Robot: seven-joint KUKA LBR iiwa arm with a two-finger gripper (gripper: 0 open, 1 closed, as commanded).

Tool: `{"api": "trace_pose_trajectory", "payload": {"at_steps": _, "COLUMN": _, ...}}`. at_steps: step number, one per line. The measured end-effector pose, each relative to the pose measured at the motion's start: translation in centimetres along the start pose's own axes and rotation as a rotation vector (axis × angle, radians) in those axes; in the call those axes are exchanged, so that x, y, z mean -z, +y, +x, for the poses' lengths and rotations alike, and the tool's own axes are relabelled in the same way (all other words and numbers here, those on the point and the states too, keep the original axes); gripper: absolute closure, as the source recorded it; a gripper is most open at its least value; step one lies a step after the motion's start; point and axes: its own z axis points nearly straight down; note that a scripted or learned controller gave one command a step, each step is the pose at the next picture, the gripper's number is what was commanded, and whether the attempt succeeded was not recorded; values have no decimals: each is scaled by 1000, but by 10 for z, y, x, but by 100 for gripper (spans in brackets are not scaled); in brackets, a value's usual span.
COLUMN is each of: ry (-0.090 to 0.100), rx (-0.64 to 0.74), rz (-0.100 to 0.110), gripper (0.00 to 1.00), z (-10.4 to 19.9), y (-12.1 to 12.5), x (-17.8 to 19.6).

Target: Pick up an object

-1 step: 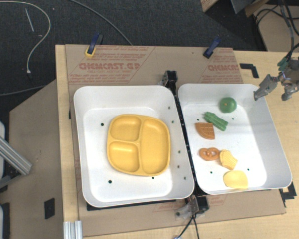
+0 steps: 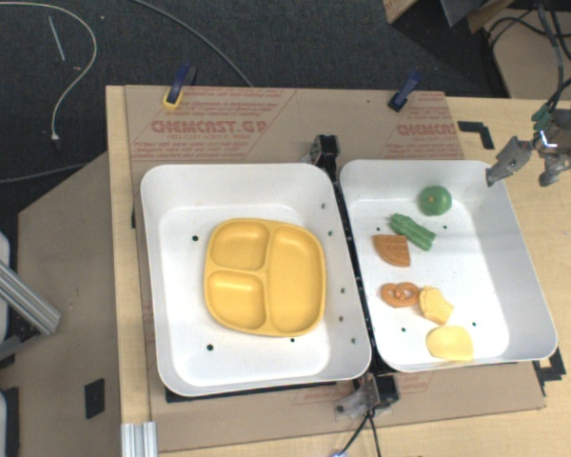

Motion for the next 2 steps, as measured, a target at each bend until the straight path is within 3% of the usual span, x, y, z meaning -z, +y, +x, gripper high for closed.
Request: {"api": "trace_pose_trajectory", "payload": {"at_steps": 2, "ry": 2, "rx": 1, "rz": 4, "gripper": 0, "z": 8, "y": 11, "x": -113}}
